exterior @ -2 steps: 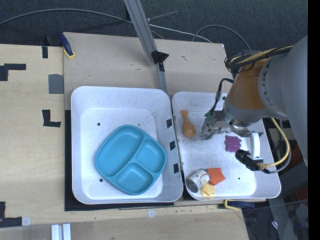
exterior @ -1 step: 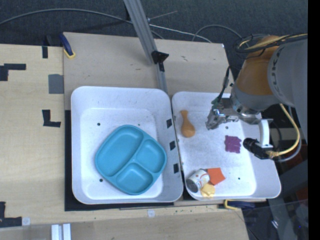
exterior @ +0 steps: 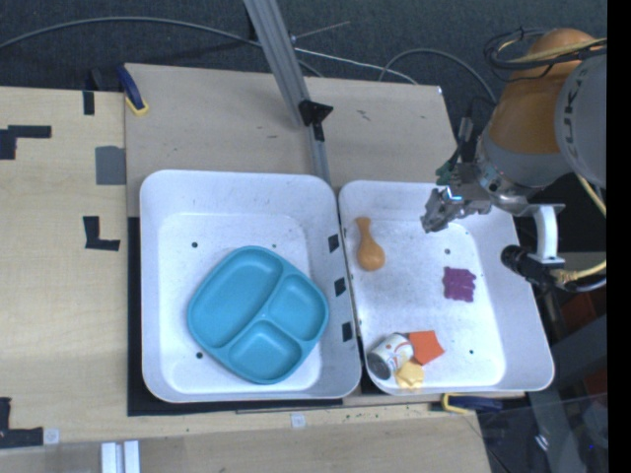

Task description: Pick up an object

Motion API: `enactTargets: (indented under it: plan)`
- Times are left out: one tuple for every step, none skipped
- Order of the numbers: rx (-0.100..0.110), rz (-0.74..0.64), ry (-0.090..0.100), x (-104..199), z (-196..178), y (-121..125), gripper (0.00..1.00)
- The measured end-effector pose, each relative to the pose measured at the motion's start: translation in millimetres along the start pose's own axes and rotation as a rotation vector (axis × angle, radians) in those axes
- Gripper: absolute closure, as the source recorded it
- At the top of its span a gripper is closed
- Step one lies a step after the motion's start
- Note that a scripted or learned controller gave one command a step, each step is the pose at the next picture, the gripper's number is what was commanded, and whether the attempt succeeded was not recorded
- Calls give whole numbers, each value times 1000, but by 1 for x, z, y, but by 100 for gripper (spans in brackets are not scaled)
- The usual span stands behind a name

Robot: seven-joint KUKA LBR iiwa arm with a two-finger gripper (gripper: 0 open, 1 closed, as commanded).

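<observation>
Wooden counter point(exterior: 59, 264), two white bins side by side, and my gripper point(exterior: 441, 212) hovers over the right bin's point(exterior: 523, 363) far edge.
Whether it's clenched or released, I can't tell. Below it lie a tan pear-shaped toy point(exterior: 369, 248), a purple piece point(exterior: 458, 284), an orange block point(exterior: 426, 345); a blue divided plate point(exterior: 258, 313) fills the left bin point(exterior: 158, 264).

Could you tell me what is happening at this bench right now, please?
The robot arm reaches in from the right, its gripper hanging over the upper part of the right bin. That bin holds a wooden pear-shaped piece, a purple piece and an orange block. The left bin holds a blue divided plate.
</observation>
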State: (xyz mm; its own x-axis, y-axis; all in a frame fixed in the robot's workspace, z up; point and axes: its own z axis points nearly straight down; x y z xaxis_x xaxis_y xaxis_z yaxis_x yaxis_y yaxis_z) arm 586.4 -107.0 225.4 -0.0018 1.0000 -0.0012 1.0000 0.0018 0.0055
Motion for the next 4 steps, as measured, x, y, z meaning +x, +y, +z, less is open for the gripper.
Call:
enactTargets:
  plan:
    - [0,0,0,-1,-61,-5,100]
    - [7,-5,2,56,-43,-1,100]
    - [9,-5,2,109,-20,-5,100]
    - [10,-6,2,168,-4,-11,100]
